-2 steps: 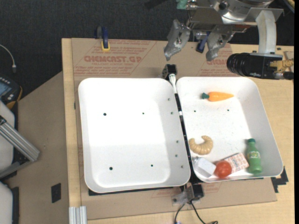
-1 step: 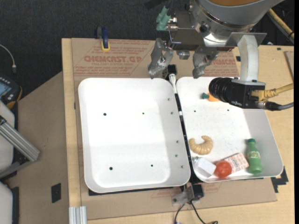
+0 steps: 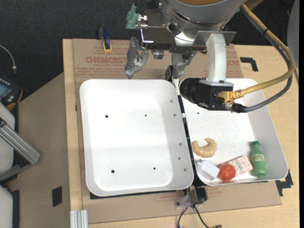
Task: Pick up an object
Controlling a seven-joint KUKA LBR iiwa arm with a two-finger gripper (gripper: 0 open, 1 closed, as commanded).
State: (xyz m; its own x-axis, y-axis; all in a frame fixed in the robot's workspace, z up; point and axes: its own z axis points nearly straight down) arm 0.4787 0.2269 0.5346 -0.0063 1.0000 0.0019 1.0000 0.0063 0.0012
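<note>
While the arm hangs high over the bench, nothing is between its fingers, so the pick is not yet done.

Camera view, itemised:

- Gripper [image 3: 154, 65]: at top centre, above the far rim of the bins, w/ two grey fingers [image 3: 134, 61] spread apart and bare. Not touching any object; well apart from the items.
- Arm [image 3: 204, 4]: grey w/ orange band, enters from upper right. Black cylindrical unit [image 3: 202, 93] w/ brass fitting and tan hose hangs over the far part of the right bin.
- Left bin [image 3: 95, 127]: white, shallow; a few small dark dots on its floor, prob. holes.
- Right bin [image 3: 273, 141]: white, shallow; holds all candidate objects, clustered at its near end.
- Croissant-shaped toy [image 3: 205, 147]: tan, curved, near the divider between bins, lying alone.
- Red tomato-like ball [image 3: 227, 172]: beside a small white container [image 3: 205, 170], touching or nearly so; cannot tell which.
- Red-and-white packet [image 3: 241, 165]: lies just right of the ball.
- Green bottle [image 3: 258, 159]: on its side by the right wall, cap pointing away.

Status: approx. at start. Left to do, by my reading: choose an object, move over near end of right bin, descend, close, lift. Croissant looks easiest, being clear of neighbours.
</note>
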